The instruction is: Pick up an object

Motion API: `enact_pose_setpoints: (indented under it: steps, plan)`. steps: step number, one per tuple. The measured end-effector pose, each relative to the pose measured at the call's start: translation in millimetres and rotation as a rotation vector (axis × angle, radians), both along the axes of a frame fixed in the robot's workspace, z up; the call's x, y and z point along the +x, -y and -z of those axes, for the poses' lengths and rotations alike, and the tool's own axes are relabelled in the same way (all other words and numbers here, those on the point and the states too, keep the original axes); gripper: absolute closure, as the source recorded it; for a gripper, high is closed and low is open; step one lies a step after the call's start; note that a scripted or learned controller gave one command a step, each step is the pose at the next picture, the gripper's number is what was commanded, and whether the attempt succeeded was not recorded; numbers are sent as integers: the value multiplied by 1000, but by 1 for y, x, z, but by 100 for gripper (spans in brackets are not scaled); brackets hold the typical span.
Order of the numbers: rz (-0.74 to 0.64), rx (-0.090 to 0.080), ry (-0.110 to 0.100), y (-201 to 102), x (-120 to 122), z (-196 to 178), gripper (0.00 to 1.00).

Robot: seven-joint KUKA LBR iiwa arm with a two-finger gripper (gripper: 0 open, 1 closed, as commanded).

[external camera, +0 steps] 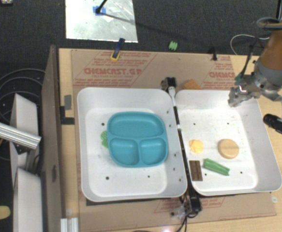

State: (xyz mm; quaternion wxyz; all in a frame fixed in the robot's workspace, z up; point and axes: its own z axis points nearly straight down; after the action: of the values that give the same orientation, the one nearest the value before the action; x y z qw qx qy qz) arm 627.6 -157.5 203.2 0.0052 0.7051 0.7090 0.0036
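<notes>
Arm: you see the grey arm with its orange band (278, 45) reaching in from the right, above the far right corner of the right bin (257, 124).
Gripper: the gripper (238, 96) hangs over the right bin's far edge, near that corner; you cannot tell how its fingers are set (too small and blurred), and nothing shows between them.
Right bin: a round tan piece (228, 148) lies near the middle, a yellow piece (196, 146) to its left, well apart from the gripper.
Near edge of right bin: a green piece (215, 167) lies at a slant, with a brown block (195, 170) just beside it at the left wall.
Left bin: in the left bin (90, 129) a blue divided tray (137, 138) sits in the middle, a green scrap (104, 138) peeking out at the tray's left edge.
</notes>
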Motion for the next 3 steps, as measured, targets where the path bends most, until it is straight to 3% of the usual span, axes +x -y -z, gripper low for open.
enact_pose_setpoints:
  steps: [1, 2, 3]
  plan:
    - [2, 1, -9, 1, -2, 7, 0]
    - [5, 5, -15, -42, -69, 107, 0]
    - [7, -2, -5, 20, -22, 101, 0]
